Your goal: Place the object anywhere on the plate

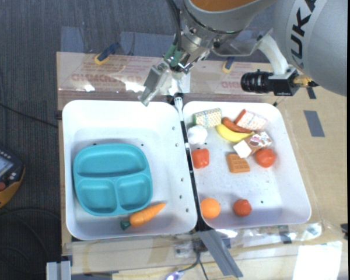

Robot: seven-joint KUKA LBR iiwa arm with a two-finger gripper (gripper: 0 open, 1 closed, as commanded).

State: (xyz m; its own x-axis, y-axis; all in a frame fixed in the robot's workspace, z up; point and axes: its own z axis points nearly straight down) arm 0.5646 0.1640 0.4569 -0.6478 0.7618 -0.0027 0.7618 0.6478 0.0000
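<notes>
1. Two white bins sit side by side; the left bin (81,118) holds a teal three-compartment plate (112,178).
2. A toy carrot (143,215) lies on the bin floor just beside the plate's near right corner, off the plate, leafy end pointing left.
3. The gripper (161,86) hangs above the far rim of the left bin, well apart from the carrot; I cannot tell how it is set.
4. The right bin (291,174) holds mixed toy food, including a banana (232,133) and an orange (210,207).

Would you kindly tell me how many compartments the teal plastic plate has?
3: the teal plastic plate has one long compartment across its far side and two smaller ones, left and right, nearer the camera.
</notes>
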